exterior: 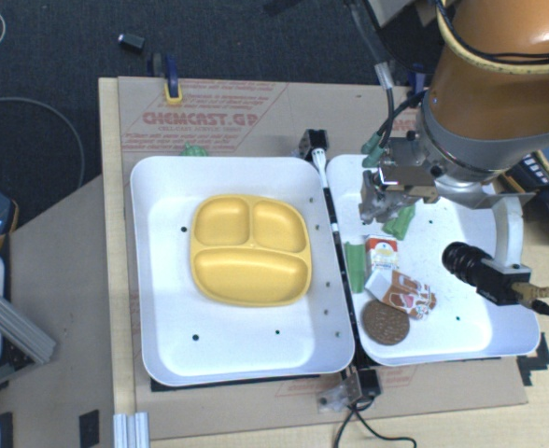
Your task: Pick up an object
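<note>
My gripper (383, 207) hangs over the upper left part of the right bin (461, 339). A green piece (401, 222) lies just below and right of it, partly hidden by it; I cannot tell whether they touch. Further down the bin lie a small red and white carton (383, 248), a green stick (355, 265) along the left wall, a brown, white and red packet (411, 297) and a round brown cookie (386, 323). The left bin (162, 250) holds a yellow divided plate (251, 250).
Both bins rest on a cardboard sheet (209, 110) on the bench. A yellow and blue clamp (171, 78) sits at its far edge, and a black clip (313, 143) stands between the bins at the back. The arm's orange band (508, 26) fills the upper right.
</note>
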Controlling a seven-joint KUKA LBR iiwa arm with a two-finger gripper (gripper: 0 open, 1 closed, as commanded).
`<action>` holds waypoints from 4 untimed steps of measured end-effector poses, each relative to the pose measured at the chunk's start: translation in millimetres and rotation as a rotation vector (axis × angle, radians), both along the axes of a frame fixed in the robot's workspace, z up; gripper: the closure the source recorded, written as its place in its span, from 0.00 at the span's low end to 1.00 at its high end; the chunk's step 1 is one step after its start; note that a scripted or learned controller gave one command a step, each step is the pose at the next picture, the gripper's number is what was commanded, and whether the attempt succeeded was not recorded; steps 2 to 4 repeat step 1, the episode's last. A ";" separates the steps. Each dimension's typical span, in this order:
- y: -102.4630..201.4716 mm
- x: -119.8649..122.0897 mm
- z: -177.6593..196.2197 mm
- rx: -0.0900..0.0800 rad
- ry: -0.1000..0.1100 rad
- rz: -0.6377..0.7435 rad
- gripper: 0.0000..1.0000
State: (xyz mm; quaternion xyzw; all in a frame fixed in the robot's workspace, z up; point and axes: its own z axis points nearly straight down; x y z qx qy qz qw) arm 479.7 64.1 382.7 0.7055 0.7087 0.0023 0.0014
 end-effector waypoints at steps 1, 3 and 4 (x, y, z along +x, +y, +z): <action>65.6 0.0 87.2 0.003 -0.007 0.004 1.00; 65.6 0.0 87.2 0.003 -0.007 0.004 1.00; 65.6 0.0 87.2 0.003 -0.007 0.004 1.00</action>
